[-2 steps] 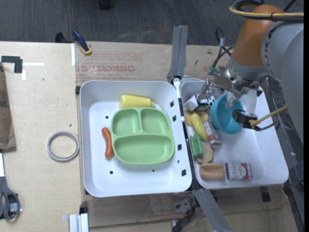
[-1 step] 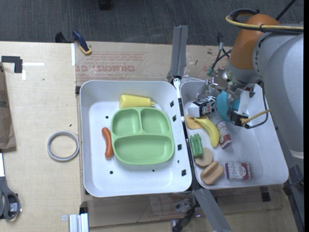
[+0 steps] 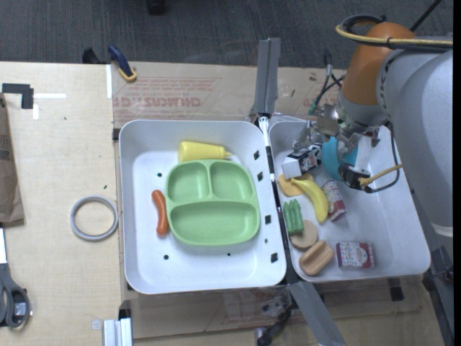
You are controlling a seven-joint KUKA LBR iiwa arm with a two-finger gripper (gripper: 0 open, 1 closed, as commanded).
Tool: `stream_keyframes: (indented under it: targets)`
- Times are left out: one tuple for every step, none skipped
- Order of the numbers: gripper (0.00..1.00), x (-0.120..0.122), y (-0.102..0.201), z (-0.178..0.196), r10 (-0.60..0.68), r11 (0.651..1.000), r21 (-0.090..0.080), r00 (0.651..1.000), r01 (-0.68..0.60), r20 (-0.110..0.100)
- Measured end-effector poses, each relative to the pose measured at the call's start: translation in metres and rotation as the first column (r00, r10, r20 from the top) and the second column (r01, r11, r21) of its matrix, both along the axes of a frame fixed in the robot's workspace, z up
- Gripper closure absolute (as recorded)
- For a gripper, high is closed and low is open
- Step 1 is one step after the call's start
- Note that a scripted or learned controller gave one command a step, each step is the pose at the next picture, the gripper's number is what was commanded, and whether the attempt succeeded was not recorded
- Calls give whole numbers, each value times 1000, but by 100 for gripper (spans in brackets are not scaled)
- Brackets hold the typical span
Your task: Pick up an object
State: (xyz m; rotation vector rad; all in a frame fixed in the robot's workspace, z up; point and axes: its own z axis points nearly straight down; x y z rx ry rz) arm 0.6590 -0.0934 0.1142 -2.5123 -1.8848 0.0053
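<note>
My gripper (image 3: 311, 141) hangs low over the far left part of the right bin (image 3: 392, 225), under the orange band of the arm. Just below it lies a small white and black box (image 3: 297, 162), with a blue object (image 3: 331, 157) to its right. A yellow banana (image 3: 311, 191) lies in front of them, next to a small can (image 3: 333, 199). Nearer the front are a green ridged piece (image 3: 292, 215), a tan round slice (image 3: 305, 234), a brown bread roll (image 3: 316, 258) and a red and white packet (image 3: 354, 255).
The left bin (image 3: 137, 215) holds a green divided plate (image 3: 212, 202), a yellow bottle (image 3: 202, 151) behind it and an orange sausage (image 3: 160, 212) on its left. A grey ring (image 3: 94, 217) lies on the bench at left. The big grey arm (image 3: 425, 121) covers the right side.
</note>
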Motion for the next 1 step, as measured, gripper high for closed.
stream_keyframes:
  targets:
    - [0, -72, -10, 15, 98, 995, 2, 995, -98, -4]
